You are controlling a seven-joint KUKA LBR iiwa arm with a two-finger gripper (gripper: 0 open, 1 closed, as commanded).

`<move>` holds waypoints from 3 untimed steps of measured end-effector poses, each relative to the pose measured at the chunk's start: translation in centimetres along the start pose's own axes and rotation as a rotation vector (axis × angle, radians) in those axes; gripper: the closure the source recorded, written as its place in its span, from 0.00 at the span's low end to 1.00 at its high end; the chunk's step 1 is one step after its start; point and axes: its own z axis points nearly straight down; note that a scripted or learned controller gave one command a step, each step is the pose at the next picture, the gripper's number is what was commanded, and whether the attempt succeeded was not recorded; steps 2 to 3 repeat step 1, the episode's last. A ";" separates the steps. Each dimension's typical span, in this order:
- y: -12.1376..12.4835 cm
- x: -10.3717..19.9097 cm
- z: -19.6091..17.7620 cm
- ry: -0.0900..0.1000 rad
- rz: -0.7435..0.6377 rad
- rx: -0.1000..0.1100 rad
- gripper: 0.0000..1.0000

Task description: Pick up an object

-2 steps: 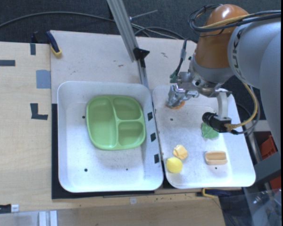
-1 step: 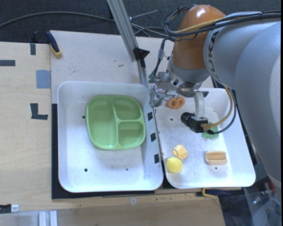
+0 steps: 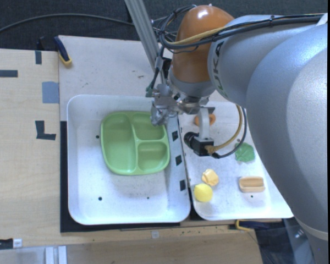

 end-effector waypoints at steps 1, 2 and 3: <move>-0.3 0.3 -1.7 -0.001 0.005 -0.002 1.00; -0.3 0.3 -1.7 -0.001 0.005 -0.002 1.00; -0.3 0.3 -1.7 -0.001 0.005 -0.002 1.00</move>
